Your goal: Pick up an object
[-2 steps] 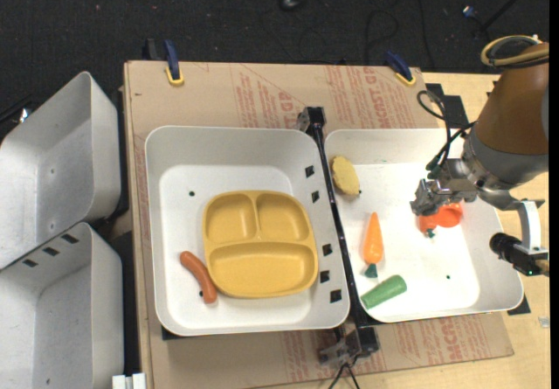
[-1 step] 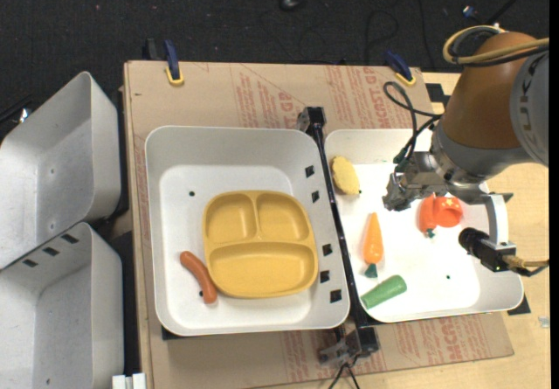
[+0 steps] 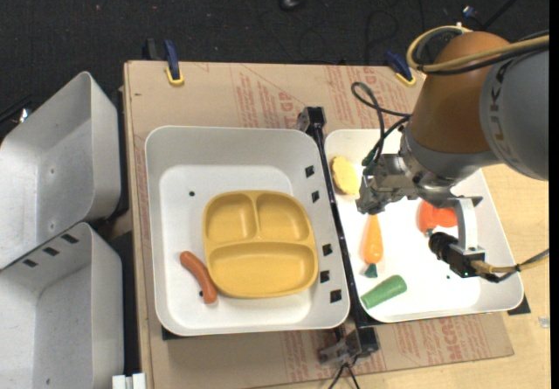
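Toys lie loose across the right bin, well apart, so each leaves room for a grasp. Gripper hangs at the carrot's 12 o'clock, above its tip; whether it grips anything I cannot tell. Carrot: orange, tapered, green stem, with a yellow lemon at 11 o'clock and a green cucumber at 6.

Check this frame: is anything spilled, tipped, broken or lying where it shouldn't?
Nothing stands out. The yellow divided plate lies flat in the left bin with a sausage beside it. A carrot, green piece, yellow piece and orange piece lie loose in the right bin.
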Robot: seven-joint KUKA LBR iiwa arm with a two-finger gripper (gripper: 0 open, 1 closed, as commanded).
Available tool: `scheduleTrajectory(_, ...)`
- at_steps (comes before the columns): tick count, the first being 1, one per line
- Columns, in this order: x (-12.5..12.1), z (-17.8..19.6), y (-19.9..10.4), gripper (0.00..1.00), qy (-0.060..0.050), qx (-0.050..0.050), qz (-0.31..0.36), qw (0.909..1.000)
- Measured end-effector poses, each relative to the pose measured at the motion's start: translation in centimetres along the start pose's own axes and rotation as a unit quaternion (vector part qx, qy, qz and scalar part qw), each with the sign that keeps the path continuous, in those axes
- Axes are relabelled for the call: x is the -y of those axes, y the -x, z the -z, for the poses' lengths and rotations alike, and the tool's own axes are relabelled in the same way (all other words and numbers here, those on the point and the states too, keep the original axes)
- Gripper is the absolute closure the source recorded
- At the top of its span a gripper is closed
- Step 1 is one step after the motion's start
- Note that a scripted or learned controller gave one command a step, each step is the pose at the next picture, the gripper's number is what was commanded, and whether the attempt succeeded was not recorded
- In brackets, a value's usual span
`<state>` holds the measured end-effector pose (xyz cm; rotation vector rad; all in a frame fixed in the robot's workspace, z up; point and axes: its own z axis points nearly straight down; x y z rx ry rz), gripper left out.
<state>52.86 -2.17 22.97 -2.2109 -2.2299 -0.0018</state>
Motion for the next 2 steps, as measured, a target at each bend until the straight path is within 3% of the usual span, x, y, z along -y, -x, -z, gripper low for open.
scheduleTrajectory(1, -0.5, -1.0, -5.6, 1.0, -0.001, 0.0, 0.0, 1.0)
scheduleTrajectory(2, -0.9, 0.8, -11.2, 1.0, 0.001, 0.0, 0.0, 1.0)
